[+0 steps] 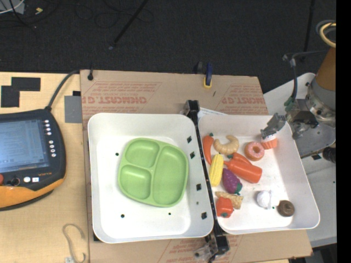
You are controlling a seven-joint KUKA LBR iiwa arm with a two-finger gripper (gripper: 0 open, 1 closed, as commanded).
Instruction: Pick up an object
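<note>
Lowest in frame, the right bin (307, 201) holds a brown donut (285, 207), a white piece (264, 199), a tomato (224, 206), then an eggplant (231, 181), corn (216, 169), a carrot (244, 169) and a pink donut (254, 151). The left bin (104, 201) holds a green plate (153, 172). Farther up at right, the gripper (270, 138) hovers over a small orange piece (269, 144); whether the jaws are spread I cannot tell. A straight descent, centred on that piece and clear of the bin wall, seems best. The cardboard (118, 95) print is upside down and too blurred to read.
</note>
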